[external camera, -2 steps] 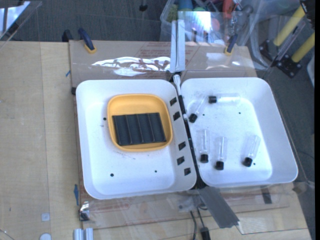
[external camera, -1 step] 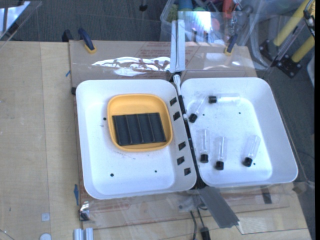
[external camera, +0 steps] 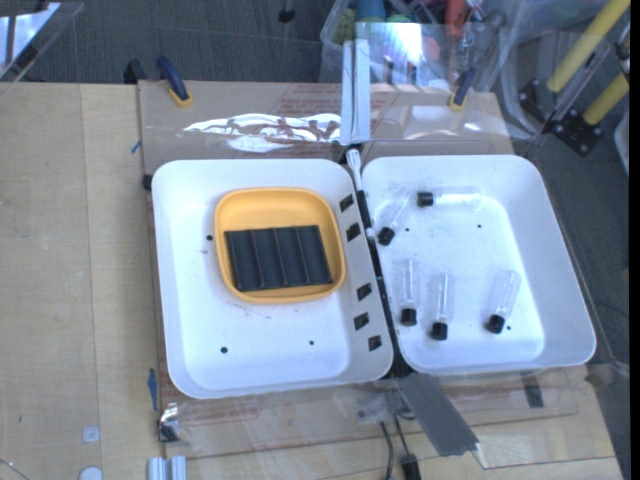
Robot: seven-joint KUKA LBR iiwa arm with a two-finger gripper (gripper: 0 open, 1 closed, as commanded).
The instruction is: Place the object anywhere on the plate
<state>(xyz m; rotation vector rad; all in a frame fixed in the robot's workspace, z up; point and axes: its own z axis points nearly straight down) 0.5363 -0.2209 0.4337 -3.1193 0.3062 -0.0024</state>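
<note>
**Yellow plate in left bin, capped tubes in right bin**

A pale wooden bench [external camera: 70,268] is seen bearing two shallow white bins set side by side, their inner edges touching. In the left bin [external camera: 190,358] a yellow plate [external camera: 232,208] with rounded corners is laid near the middle. A dark ridged block [external camera: 278,256] is laid flat on the plate and covers most of its floor. In the right bin [external camera: 560,298] five clear tubes with black caps are scattered, all apart from the plate. One tube [external camera: 447,199] lies crosswise near the far wall and a second [external camera: 392,218] slants just beside the dividing edge. Three others [external camera: 438,303] are ranged along the near half, caps toward the camera. How far the claw is open, and whether anything is held by it, cannot be told.
</note>
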